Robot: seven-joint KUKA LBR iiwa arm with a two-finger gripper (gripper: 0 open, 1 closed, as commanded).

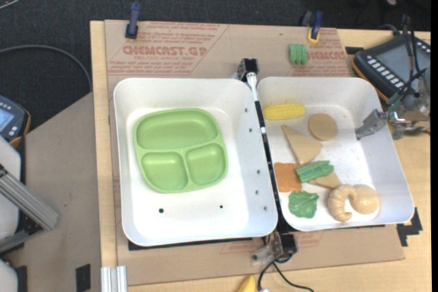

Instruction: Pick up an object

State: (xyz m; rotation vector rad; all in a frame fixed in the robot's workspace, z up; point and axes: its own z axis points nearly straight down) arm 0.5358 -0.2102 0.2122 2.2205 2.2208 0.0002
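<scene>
The right bin holds several toy foods. A yellow corn cob lies at its back left, with a round tan cookie beside it. In front of them are a tan wedge, an orange square, a green pickle, a green leafy piece and a croissant. My gripper sits low at the bin's right wall, just right of the cookie and apart from it. Nothing shows in its grasp.
The left bin holds a green divided plate. A small green ridged piece lies on the cardboard behind the right bin. Blue clamps grip the board's back edge. A control pendant rests at the far right.
</scene>
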